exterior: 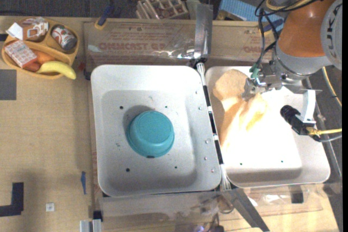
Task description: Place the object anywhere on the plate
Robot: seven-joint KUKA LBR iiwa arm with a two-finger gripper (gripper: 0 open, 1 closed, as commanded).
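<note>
Gripper over the right bin's far side; plate lies off to its left, in the other bin.

The gripper [260,83] hangs low over the far part of the right bin [312,171], at the upper end of a pale, overexposed yellowish object [247,112] whose long axis runs diagonally from under the gripper down toward the bin's near-left. Glare washes the object out, so what it is stays unclear, and whether the gripper is open or has hold of it I cannot tell. The teal plate [151,133] sits upside-down-looking, round, in the middle of the left bin [109,89], well apart from the gripper. I judge the coming move turns on that leftward offset: the object must travel across the divider between the bins, left and slightly nearer the camera.
</note>
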